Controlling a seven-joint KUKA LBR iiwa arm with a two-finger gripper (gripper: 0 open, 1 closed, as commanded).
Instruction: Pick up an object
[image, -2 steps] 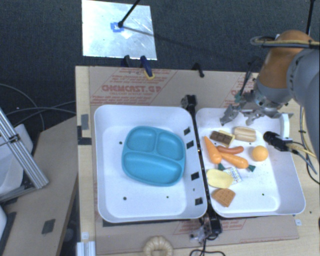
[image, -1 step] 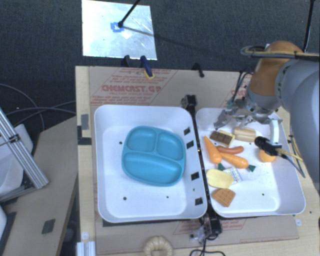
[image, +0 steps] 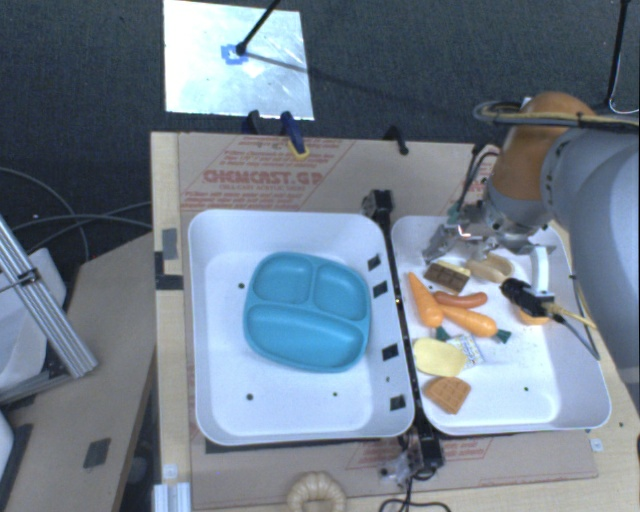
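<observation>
Arm (image: 590, 190) comes in from the right, hand (image: 462, 236) low over the far end of the right bin (image: 520, 385). Hand open or closed: cannot tell, since the wrist body blocks the view. Nothing is seen gripped.

All pickable items are in the right bin, bunched in its left half:
- brown block (image: 447, 275) just below the hand, the closest item to it
- pale bread-like piece (image: 491, 267) just right of the brown block, also close under the hand
- toy carrot (image: 424, 300) along the bin's left wall, lying lengthwise
- toy sausage (image: 462, 298) beside the carrot, just in front of the brown block
- second orange piece (image: 472, 321) just in front of the sausage, angled
- small wrapper (image: 470, 350) in front of that
- yellow piece (image: 434, 355) touching the wrapper on its left
- waffle piece (image: 448, 393) at the near end, just in front of the yellow piece

Items sit crowded, several touching or nearly so. The near right part of the bin floor is bare.

Left bin (image: 225, 400) holds a blue divided plate (image: 305, 310), centered and flat, well apart from the hand. Both bins sit on a cardboard sheet (image: 265, 175) on the table (image: 163, 200).
</observation>
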